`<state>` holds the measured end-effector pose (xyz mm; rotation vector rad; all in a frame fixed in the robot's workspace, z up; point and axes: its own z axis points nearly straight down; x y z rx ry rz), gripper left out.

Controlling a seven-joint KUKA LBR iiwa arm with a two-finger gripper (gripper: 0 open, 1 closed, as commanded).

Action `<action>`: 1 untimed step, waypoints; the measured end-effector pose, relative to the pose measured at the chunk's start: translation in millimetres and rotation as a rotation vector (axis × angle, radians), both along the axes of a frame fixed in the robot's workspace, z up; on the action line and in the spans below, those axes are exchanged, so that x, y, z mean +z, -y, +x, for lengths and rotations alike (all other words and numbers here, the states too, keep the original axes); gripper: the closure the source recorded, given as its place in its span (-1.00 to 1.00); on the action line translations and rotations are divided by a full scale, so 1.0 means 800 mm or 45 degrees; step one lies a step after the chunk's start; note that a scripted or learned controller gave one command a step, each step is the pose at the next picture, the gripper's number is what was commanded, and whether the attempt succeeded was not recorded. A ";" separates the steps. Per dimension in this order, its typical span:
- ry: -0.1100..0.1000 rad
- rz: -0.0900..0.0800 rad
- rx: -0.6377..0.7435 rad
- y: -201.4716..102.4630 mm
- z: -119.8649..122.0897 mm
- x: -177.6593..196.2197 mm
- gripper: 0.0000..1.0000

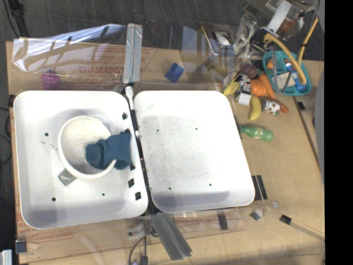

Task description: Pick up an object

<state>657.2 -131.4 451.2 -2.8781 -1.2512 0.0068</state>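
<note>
A white mug (pixel 77 142) lies on its side in the left bin (pixel 33 203), its mouth facing up-right and its grey handle at the lower left. A dark blue cloth (pixel 110 150) is bunched over the mug's lower right rim and spills toward the bin's divider. The arm, with its orange band (pixel 279 20), stands at the top right beyond the right bin (pixel 187 148). Its gripper (pixel 246 33) hangs over the clutter outside the bins, far from the mug and cloth.
Loose items crowd the bench behind the right bin: a blue cube (pixel 175 72), a banana (pixel 255 108), a green bottle (pixel 257 132), an orange toy, and a teal basket (pixel 287 70). A purple object (pixel 49 80) sits behind the left bin under clear plastic.
</note>
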 end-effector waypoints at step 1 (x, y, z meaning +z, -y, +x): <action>-0.003 -0.002 -0.379 -0.025 -0.029 -0.013 1.00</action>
